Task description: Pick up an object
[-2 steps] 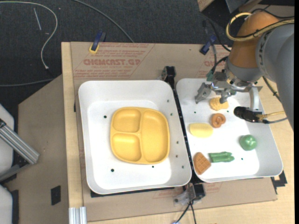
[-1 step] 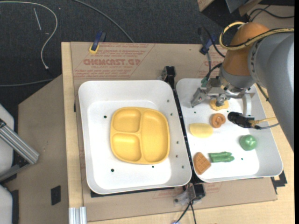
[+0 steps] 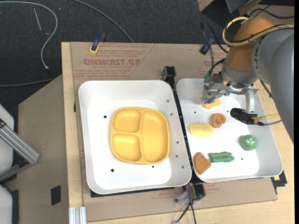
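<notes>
Small yellow-orange piece (image 3: 210, 104), right bin's far end, shape unclear

Grey arm (image 3: 275, 55) with orange band (image 3: 245, 48), yellow cable (image 3: 230, 29).

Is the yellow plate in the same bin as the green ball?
No, the yellow plate lies in the left bin, while the green ball sits in the right bin.

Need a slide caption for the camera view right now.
Arm's hand down over a small yellow piece in the right bin; yellow divided plate in the left bin.
</notes>
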`<state>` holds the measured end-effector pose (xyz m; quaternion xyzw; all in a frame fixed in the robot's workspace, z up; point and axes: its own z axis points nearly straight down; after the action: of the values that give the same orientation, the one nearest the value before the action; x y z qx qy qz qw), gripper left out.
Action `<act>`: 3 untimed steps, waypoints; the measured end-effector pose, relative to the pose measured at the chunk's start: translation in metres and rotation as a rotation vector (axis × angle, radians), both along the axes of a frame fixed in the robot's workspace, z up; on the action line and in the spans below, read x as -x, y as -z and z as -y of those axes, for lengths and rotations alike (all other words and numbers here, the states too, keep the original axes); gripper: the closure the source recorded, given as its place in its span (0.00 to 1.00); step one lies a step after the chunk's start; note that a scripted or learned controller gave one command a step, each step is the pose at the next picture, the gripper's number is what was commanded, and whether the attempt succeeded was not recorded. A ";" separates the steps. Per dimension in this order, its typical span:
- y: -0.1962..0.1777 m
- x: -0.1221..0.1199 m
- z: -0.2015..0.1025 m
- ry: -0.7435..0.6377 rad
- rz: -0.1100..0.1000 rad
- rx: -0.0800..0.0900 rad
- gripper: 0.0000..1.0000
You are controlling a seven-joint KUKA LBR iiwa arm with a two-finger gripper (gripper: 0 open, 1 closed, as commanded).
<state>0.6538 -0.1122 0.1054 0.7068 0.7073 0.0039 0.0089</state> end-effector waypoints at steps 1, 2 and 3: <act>-0.045 0.001 -0.001 0.000 -0.012 -0.006 1.00; -0.110 0.000 -0.005 -0.001 -0.009 -0.006 1.00; -0.158 0.005 -0.003 -0.001 -0.011 -0.006 1.00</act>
<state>0.6486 -0.1088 0.2630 0.7066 0.7076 0.0023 0.0030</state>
